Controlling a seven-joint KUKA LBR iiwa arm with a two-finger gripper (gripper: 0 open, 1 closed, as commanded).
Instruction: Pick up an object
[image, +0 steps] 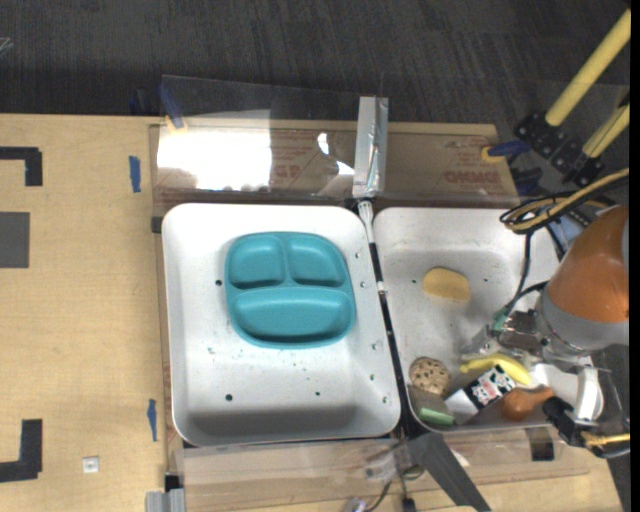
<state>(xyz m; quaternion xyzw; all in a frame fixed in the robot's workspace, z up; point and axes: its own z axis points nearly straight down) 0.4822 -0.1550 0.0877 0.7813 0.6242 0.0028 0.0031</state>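
left bin (190, 300): smooth white, holds teal three-section tray (290, 288) | right bin (400, 240): yellow oval lump (446, 284) mid, round speckled cookie (430, 375), green stick (436, 414), banana (497, 368), black-white bottle (480, 390), orange-brown fruit (523, 402) clustered near front | end effector (515, 335) over the clutter, grip state can't tell
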